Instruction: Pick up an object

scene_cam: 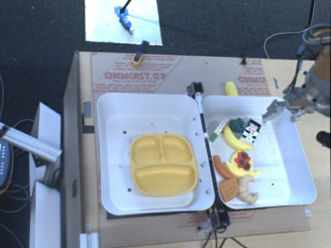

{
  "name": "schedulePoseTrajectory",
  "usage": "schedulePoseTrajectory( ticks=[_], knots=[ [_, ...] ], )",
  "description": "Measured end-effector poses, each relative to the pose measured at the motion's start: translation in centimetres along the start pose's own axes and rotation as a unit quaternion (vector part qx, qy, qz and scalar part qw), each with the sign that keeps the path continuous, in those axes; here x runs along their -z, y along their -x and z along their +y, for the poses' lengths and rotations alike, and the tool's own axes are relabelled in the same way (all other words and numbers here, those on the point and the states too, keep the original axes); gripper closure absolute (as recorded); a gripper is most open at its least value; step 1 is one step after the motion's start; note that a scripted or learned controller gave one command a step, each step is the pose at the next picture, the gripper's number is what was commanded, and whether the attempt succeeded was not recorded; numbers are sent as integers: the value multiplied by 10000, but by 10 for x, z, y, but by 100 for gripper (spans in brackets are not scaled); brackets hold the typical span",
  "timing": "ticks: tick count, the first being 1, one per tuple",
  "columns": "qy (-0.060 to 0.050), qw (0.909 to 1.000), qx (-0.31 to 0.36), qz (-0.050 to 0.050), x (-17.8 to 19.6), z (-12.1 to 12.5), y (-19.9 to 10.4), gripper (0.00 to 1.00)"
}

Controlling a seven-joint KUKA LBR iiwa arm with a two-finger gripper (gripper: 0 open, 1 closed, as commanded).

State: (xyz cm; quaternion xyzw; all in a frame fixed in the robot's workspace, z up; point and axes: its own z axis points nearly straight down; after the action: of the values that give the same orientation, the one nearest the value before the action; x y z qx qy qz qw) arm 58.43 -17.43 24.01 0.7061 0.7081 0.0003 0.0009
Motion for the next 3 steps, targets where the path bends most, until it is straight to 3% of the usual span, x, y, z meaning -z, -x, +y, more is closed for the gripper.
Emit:
schedulePoseTrajectory(
  ticks=[1, 2, 3],
  knots=[
    [2, 10000, 3, 4, -156, 15, -41, 0],
    [-356, 9993, -92, 10, -158, 71, -49, 0],
    [-359, 9993, -67, 0, -148, 71, -48, 100]
  ],
)
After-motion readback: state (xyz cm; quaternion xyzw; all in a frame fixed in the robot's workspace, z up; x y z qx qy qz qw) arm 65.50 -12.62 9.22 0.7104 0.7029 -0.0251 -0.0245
